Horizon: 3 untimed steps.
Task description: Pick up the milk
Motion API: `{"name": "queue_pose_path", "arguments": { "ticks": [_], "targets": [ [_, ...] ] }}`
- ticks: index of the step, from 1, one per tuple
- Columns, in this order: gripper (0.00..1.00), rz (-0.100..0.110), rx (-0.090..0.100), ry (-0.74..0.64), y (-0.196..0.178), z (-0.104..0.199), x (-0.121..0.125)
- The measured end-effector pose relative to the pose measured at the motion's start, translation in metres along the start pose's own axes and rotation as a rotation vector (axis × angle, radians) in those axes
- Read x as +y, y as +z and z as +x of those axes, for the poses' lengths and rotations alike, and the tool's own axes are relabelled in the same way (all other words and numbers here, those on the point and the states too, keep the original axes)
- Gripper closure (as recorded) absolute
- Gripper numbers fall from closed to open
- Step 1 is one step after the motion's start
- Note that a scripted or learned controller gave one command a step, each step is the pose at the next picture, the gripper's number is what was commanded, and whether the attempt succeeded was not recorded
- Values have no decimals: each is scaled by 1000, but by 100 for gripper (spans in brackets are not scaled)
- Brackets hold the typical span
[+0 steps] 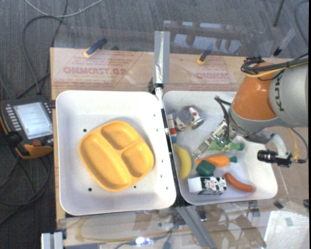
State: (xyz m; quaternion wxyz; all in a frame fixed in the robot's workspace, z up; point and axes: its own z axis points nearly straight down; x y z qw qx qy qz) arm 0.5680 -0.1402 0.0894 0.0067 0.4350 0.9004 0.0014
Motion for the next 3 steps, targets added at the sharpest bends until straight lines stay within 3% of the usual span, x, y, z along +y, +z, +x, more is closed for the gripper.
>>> {"name": "queue_pose_path", "arguments": {
  "ticks": [1,2,3],
  "targets": [
    [0,8,13,-61,-53,-29,51],
    [0,9,13,-150,-91,27,123],
    [0,11,11,-154,-23,11,73]
  ]
}}
